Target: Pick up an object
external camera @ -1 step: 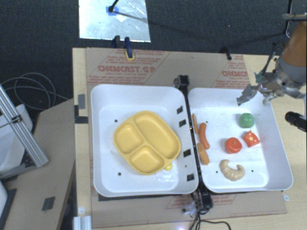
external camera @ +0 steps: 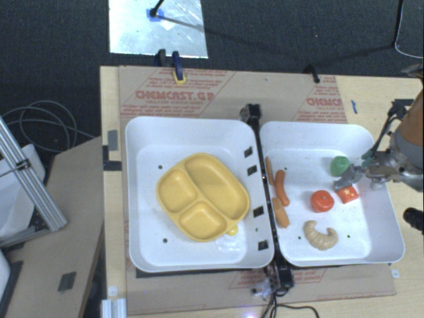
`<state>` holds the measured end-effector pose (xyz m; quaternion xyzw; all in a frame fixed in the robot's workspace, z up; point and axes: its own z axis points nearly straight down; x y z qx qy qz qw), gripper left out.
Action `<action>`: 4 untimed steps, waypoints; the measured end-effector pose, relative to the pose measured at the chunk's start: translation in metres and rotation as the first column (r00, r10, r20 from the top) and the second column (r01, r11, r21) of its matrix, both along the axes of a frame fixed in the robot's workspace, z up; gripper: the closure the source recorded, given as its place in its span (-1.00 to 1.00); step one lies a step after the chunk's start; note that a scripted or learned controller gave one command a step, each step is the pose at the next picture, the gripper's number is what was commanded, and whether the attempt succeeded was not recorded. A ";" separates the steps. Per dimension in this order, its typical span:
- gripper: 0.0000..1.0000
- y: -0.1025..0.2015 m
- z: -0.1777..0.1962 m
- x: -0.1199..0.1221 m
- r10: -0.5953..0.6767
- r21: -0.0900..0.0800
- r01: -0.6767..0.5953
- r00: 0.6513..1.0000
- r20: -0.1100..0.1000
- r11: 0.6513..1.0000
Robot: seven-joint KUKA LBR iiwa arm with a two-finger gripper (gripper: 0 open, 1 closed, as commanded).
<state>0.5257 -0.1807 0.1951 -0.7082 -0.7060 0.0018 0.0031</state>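
The right bin (external camera: 377, 244) holds several toy foods. A green round piece (external camera: 340, 164) lies near its far right, with a small orange-red block (external camera: 348, 194) just below it. A red tomato-like piece (external camera: 322, 201) sits to the block's left and a beige croissant (external camera: 320, 236) near the front. A red sausage (external camera: 281, 185) and two orange sticks (external camera: 281, 214) lie along the left wall. My gripper (external camera: 351, 177) reaches in from the right, low between the green piece and the orange-red block, close to both. No object shows as lifted.
The left bin (external camera: 142, 177) carries a yellow divided plate (external camera: 202, 196). A black hinge strip (external camera: 260, 191) runs between the two bins. The grey arm (external camera: 404, 158) covers the right bin's far right edge.
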 end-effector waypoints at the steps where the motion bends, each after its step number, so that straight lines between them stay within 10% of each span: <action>1: -1.00 -0.007 -0.087 -0.015 0.010 -0.005 -0.010 1.000 0.027 1.000; 2: -1.00 0.078 -0.004 0.041 0.016 -0.002 -0.016 1.000 0.019 1.000; 3: -1.00 0.097 0.103 -0.039 0.009 -0.001 -0.009 1.000 0.014 1.000; 4: -1.00 0.141 0.129 -0.038 0.012 -0.001 -0.012 1.000 0.013 1.000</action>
